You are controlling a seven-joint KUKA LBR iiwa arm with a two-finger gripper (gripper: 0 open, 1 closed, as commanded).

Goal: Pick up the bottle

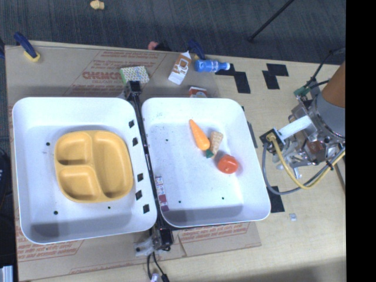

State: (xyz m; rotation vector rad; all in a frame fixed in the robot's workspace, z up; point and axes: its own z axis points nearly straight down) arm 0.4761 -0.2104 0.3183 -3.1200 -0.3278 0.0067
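Along the near edge of the bench (305, 239), cardboard is showing under both bins and a small cable bundle is sticking out between them.

Left bin (26, 216): a yellow divided tray (93, 164) is sitting about in its middle.

Right bin (249, 198): an orange carrot (199, 134), a small tan piece (217, 141) and a red round thing (228, 164), maybe a tomato, are lying close together toward the far right quarter. No bottle among them.

Right of that bin, the arm (329, 107) is hanging over bare bench, with the gripper (305, 151) lost in a tangle of yellow and black cabling. Whether it is open or closed, or has hold of anything, I cannot tell; nothing is visibly held.

Beyond the right bin's far rim, the blue bottle (209, 66) is lying on its side on the bench, outside both bins. A small carton (180, 67) is lying just beside it on the left, and another small packet (197, 91) is sitting against the bin's rim, near the bottle.

Judgement: the approach is not begun. A good pick means travelling toward the far edge, dropping over the bottle's body and closing across its narrow width, not along its length. Open bench to the bottle's right is offering the cleaner way in; the carton side is crowded. The bin rim and the bench's far edge are both near, so a nudge may roll the bottle away.
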